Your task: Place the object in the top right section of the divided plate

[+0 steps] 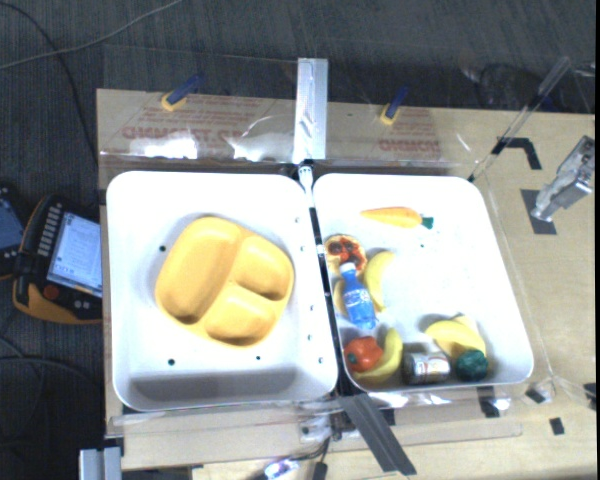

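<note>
A yellow divided plate (223,279) with three sections lies in the left bin (140,368), turned at a slant. Bare yellow surface is what its sections show. The loose objects are in the right bin (480,258): an orange carrot (392,216) at the back, a blue bottle (357,301) beside a banana (380,273), a red tomato (361,353), a small can (427,367), a yellow fruit (456,336) and a dark green item (471,365). My gripper (565,183) hangs at the right edge, outside the bins and well clear of the objects.
A clear sheet with yellow clips lies behind the bins. A metal post (311,108) stands at the back, where the bins meet. A handheld pendant (60,263) rests off the bench at the left. The bench to the right of the bins carries black marks (520,150).
</note>
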`<state>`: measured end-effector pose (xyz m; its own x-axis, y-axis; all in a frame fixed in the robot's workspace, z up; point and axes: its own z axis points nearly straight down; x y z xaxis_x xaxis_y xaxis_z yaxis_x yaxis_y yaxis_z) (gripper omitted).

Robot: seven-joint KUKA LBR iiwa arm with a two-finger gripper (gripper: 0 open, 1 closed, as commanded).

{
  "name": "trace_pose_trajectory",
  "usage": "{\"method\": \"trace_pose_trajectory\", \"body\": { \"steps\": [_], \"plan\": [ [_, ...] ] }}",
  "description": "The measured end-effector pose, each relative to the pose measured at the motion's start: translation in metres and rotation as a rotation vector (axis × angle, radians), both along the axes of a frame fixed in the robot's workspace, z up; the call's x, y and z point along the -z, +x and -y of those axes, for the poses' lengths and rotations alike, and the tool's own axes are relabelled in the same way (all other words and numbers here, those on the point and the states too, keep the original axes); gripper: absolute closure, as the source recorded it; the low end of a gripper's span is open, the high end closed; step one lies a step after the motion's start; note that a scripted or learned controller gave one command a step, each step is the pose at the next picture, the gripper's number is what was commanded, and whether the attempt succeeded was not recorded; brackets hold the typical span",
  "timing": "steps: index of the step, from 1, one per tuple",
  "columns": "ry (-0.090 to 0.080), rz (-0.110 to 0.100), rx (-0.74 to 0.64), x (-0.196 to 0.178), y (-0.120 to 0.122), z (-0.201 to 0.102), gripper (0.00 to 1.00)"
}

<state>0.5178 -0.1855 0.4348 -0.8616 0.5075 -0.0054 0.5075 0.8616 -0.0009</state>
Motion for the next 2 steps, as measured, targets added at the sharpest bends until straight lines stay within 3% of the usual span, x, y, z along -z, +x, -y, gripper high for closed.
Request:
{"method": "trace_pose_trajectory", "body": {
  "steps": [1, 2],
  "plan": [
    [-0.002, 0.0, -0.302, 0.0, 0.024, 0.038, 1.0],
    [0.0, -0.002, -0.455, 0.071, 0.026, 0.009, 1.0]
  ]
}}
